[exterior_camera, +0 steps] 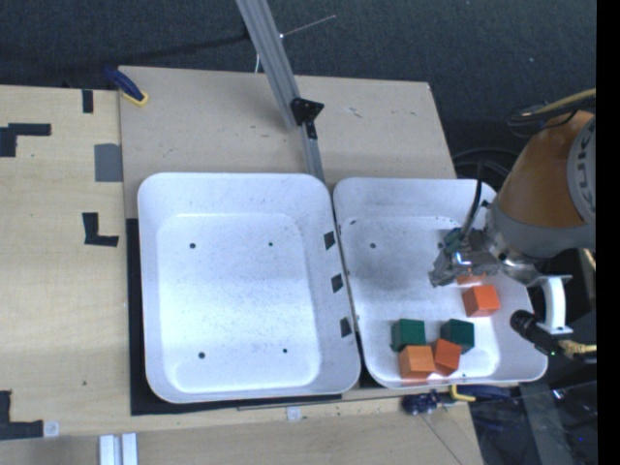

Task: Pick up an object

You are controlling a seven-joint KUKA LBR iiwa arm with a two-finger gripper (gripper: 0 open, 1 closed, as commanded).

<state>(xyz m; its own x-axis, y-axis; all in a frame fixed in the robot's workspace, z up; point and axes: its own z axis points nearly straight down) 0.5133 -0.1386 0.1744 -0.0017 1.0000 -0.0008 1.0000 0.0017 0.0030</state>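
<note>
1. Gripper, at the end of the grey arm with its orange band, sits low in the right bin, toward 3 o'clock of that bin's floor; whether it is spread or pressed together cannot be told from this slant; nothing is visibly pinched.
2. Orange block lies just beside the gripper, at its 5 o'clock; contact between the two cannot be confirmed.
3. Four more blocks cluster near the bin's 6 o'clock rim: a green block to the left; a second green block at its 3 o'clock, a short way apart; an orange cube directly at 6 o'clock of the first green block, touching it; a further orange piece beside that cube, tilted, below the second green block.
4. Left bin, white and shallow, abuts the right bin along a shared edge.
5. Metal rod runs from 12 o'clock of the view down to the bins' junction.
6. Wooden bench carries both bins; dark tape marks sit at its 9 o'clock side.
</note>
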